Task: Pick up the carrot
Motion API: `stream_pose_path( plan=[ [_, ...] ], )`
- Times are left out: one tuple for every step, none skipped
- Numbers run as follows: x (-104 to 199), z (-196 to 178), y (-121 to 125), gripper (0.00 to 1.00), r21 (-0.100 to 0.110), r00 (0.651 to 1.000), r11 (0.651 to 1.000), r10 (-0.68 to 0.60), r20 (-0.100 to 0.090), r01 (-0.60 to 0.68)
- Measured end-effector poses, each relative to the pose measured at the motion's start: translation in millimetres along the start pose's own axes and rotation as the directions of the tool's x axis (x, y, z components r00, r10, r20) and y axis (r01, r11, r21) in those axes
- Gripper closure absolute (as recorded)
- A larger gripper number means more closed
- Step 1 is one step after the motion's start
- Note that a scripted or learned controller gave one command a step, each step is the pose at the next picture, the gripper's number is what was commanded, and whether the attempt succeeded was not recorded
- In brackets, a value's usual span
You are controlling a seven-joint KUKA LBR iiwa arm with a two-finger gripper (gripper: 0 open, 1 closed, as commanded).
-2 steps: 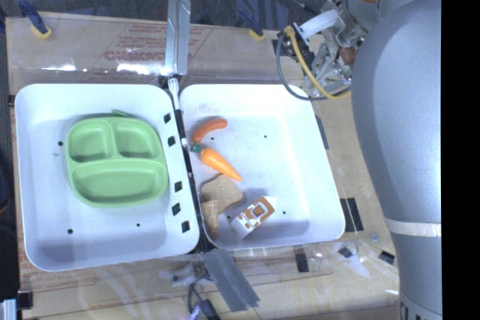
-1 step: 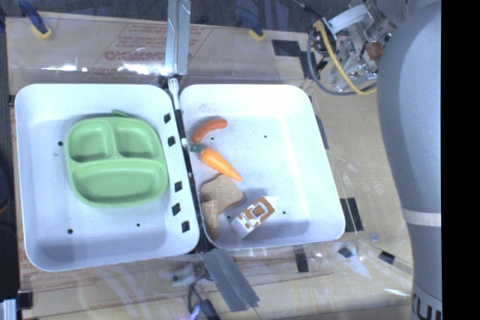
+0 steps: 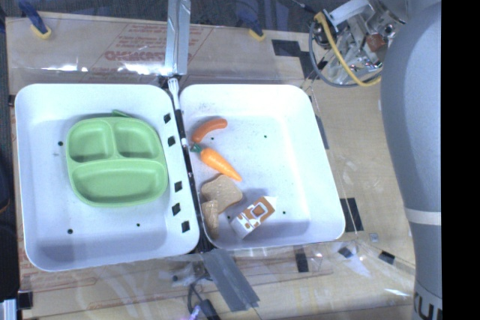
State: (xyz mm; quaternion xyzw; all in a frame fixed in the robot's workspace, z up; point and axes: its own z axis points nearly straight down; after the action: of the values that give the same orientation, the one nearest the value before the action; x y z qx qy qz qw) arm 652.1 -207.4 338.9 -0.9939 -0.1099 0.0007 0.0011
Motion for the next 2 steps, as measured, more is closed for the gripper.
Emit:
stream_pose_path(
  plan=[
    [-2.0,38.2,-0.6,1.00,0.004,0.999,0.999,-0.033,0.005,0.033],
    [-1.8,34.7,-0.3,1.00,0.002,1.000,1.000,0.006,0.004,-0.006]
  ],
)
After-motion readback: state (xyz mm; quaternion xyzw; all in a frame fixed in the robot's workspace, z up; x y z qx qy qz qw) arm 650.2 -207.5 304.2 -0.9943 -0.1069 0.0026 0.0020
